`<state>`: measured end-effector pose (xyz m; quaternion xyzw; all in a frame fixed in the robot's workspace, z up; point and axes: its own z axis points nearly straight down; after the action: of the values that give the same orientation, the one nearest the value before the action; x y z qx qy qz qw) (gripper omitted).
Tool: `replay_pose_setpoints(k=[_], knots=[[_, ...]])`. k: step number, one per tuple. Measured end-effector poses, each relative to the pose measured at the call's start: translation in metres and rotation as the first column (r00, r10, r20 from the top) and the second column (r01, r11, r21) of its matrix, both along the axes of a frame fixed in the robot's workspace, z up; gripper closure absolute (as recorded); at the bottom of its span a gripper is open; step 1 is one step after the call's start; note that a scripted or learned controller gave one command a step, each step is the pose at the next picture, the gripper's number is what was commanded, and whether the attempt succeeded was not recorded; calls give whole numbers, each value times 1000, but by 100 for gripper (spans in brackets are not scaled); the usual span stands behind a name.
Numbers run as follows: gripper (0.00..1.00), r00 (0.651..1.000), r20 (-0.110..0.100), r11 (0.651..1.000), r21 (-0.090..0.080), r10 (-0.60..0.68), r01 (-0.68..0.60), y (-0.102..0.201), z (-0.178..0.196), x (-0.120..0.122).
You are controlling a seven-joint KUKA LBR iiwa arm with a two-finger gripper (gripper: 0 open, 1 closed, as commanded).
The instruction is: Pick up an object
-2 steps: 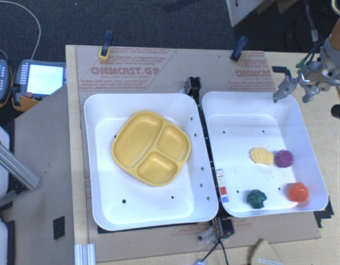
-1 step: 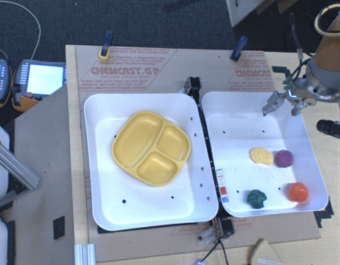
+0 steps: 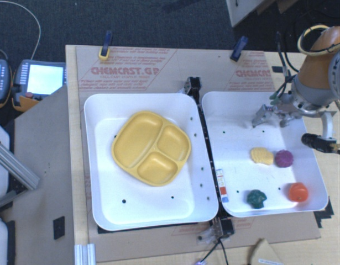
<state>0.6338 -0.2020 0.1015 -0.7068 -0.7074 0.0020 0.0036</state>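
Note:
The right bin (image 3: 236, 109) holds a pale yellow piece (image 3: 262, 156), a purple ball-like piece (image 3: 284, 159) touching its right side, an orange piece (image 3: 298, 192) and a dark green piece (image 3: 256, 198) near the front wall. My gripper (image 3: 271, 118) hangs over the back part of this bin, behind the yellow and purple pieces and apart from them. It is open, and only the white bin floor shows between its fingers.
The left bin (image 3: 103, 203) carries a yellow divided plate (image 3: 152, 147). A black clamp and divider (image 3: 193, 85) sit between the bins. The arm's orange band (image 3: 323, 43) and a black cable lie over the right bin's back right corner.

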Motion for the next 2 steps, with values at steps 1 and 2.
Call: replay_pose_setpoints(k=[1,2], knots=[[0,1000,4,1000,-1,0,0,1,-18,0],[100,1000,9,1000,-4,1,-1,0,-5,1]])
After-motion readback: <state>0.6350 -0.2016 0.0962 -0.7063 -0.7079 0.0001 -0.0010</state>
